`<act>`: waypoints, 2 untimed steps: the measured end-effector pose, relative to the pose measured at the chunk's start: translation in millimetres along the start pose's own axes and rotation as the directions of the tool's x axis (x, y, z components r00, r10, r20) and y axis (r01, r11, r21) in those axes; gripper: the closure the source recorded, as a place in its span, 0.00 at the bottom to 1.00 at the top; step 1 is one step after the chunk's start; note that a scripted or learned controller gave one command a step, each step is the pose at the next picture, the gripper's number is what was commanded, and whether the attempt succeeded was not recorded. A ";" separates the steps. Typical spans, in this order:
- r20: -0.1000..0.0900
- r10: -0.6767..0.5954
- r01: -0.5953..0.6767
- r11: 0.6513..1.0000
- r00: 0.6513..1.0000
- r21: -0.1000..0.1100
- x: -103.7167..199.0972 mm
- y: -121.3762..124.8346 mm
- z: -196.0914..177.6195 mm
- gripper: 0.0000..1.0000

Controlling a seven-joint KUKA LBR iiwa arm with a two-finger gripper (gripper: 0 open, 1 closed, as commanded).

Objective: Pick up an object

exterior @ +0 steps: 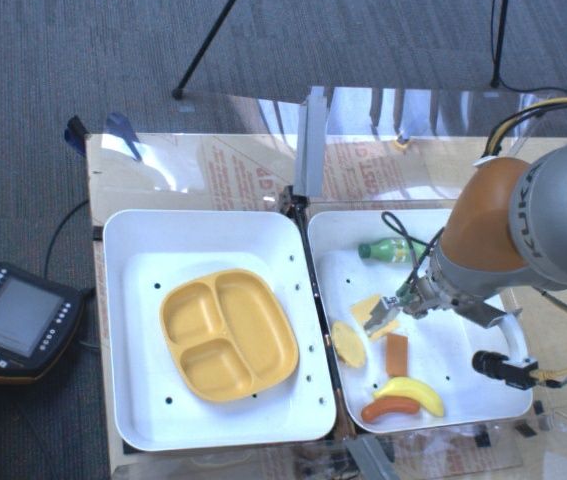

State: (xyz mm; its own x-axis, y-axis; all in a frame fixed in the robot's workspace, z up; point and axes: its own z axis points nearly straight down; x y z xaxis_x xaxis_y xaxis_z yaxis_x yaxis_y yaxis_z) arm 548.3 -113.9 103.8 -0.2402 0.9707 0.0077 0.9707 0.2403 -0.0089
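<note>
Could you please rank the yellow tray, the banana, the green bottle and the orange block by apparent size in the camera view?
1. Yellow tray, by far the largest.
2. Banana.
3. Green bottle, partly hidden by the arm, so its place against the banana is unsure.
4. Orange block, smallest.

The bench [193, 173] bears a left bin [123, 268] and right bin [463, 408], side by side.

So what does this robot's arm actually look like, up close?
The arm is thick and rounded, grey with a broad orange band above the wrist, and part of the KUKA lettering shows on the grey shell. Black and yellow cables loop over its top. At its end sits a small metallic gripper with thin dark wires running to it.
</note>
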 end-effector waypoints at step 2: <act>0.001 0.063 -0.063 0.998 0.998 0.001 35.4 -50.6 10.6 1.00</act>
State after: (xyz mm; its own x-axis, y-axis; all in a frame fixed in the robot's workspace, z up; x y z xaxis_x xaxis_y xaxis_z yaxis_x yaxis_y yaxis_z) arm 490.6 -91.6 93.9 -0.1782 0.9840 0.0059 0.9839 0.1783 -0.0102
